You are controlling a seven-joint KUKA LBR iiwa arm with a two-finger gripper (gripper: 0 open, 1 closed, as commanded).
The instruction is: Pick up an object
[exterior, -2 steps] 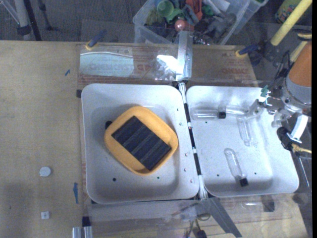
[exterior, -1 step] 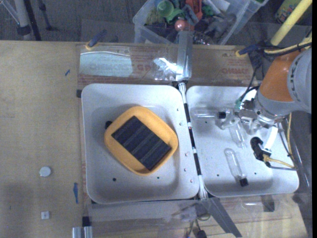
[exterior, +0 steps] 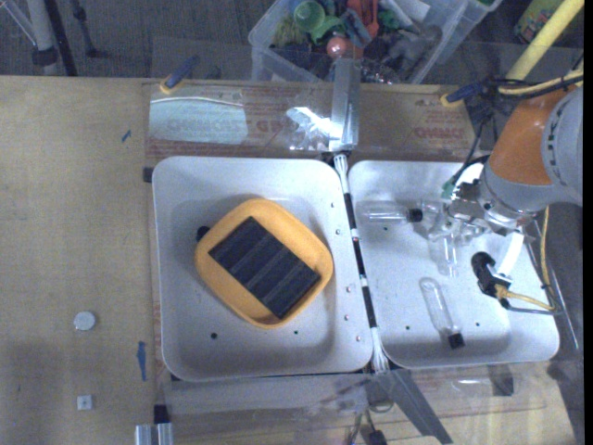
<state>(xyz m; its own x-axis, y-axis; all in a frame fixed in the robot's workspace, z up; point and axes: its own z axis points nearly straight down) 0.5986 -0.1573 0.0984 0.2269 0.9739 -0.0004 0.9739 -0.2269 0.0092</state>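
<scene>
You see the task is not done yet: the yellow object with the dark ribbed panel (exterior: 264, 261) lies flat in the left bin (exterior: 176, 341), well apart from the arm; the pincer (exterior: 447, 232) is low over the right bin (exterior: 537, 341) and grips nothing, but open or closed I cannot tell; on the far cardboard (exterior: 408, 123) the red print is too blurred to read.

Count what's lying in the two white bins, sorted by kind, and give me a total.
Yellow rounded-square pad with a black ribbed panel, in the left white bin: 1
Clear plastic tubes with black caps, in the right white bin, one near the back and one near the front: 2
Total: 3
</scene>
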